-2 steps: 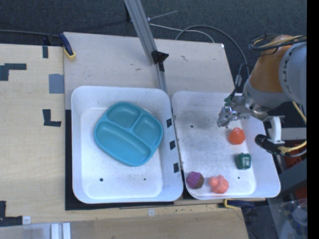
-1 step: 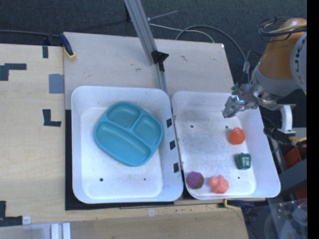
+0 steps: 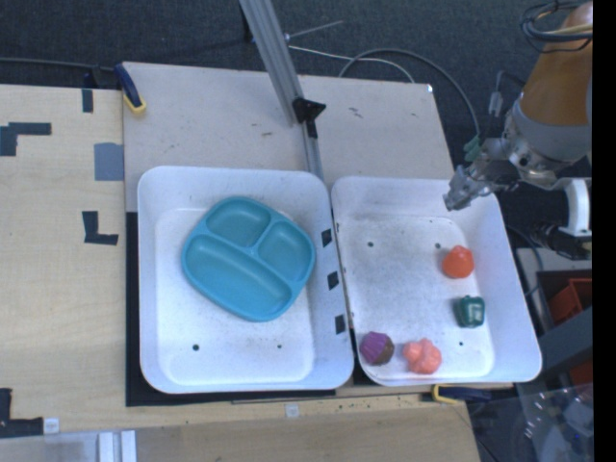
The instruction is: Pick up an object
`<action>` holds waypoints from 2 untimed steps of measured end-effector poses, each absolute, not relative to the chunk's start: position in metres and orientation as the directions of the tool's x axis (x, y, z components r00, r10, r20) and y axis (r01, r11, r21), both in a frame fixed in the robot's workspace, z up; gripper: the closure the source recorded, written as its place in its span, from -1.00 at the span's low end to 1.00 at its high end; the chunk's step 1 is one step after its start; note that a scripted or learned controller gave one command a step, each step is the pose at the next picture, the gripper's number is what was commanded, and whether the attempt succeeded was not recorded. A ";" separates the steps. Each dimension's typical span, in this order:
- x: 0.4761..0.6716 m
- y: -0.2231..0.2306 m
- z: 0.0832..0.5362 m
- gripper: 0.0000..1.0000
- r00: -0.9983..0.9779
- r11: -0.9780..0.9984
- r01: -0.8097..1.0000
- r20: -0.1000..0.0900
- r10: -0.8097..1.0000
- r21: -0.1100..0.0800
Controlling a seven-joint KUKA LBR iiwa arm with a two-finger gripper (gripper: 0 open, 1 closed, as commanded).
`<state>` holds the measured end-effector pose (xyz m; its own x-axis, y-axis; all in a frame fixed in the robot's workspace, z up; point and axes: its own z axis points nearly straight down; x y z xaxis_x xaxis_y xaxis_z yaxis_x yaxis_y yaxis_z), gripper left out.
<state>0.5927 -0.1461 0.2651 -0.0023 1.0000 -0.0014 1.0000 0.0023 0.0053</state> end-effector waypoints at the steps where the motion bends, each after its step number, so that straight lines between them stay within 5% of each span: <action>1: 0.573 -0.095 0.268 1.00 -0.005 0.005 1.000 0.001 1.000 -0.002; 2: 0.555 -0.048 0.269 1.00 -0.006 0.006 1.000 0.001 1.000 -0.003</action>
